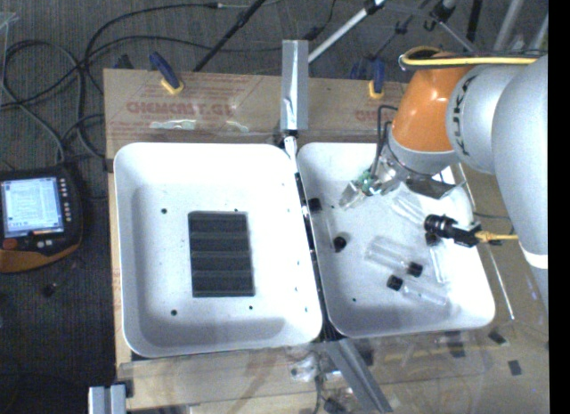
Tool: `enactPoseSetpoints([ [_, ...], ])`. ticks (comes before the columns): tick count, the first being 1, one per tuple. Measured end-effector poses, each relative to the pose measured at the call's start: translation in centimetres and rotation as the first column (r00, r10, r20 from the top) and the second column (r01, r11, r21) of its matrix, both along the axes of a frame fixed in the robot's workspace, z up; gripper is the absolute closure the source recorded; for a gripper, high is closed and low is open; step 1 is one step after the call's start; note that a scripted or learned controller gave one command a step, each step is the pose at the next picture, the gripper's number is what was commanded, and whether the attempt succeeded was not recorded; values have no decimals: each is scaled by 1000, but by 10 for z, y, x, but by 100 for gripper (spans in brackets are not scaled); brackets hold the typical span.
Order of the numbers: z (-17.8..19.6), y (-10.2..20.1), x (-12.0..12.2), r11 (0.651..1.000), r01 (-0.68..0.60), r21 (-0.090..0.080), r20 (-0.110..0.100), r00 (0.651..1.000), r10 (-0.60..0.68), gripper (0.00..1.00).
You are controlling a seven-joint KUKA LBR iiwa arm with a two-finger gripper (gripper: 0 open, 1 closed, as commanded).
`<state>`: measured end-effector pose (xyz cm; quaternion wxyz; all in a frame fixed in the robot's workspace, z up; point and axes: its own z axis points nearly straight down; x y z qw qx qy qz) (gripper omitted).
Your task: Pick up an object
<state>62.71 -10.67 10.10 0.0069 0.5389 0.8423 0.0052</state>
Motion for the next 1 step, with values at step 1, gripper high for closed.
enactPoseSetpoints([
  [1,9,2,0,1000,0,4,0,1000,0,100],
])
